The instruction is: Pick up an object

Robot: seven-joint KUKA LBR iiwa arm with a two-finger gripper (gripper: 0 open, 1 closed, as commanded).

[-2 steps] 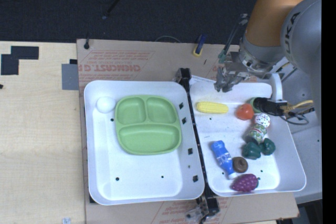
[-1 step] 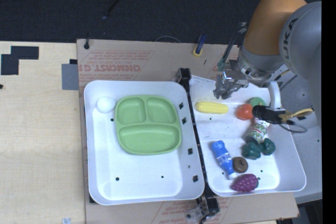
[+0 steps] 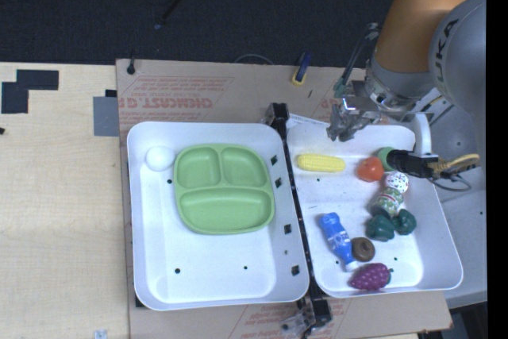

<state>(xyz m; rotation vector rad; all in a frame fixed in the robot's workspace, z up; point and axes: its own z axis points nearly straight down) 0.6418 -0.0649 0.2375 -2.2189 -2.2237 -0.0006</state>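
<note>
Camera view showed the gripper (image 3: 344,129) hanging over the right bin's (image 3: 444,250) upper edge, pinching nothing, whether spread or pressed together I cannot tell, seemingly poised because the corn cob (image 3: 321,163) lay just below it as the nearest candidate.

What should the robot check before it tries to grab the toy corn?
1. Toy corn lies loose in the right bin, with nothing on top of it: ok.
2. End effector is over the right bin's back edge, not yet above the corn: not ok.
3. End effector carries nothing: cannot tell.
4. Space around the corn: the orange ball sits apart from it: ok.
5. Green divided plate sits in the left bin, out of the way: ok.
</note>
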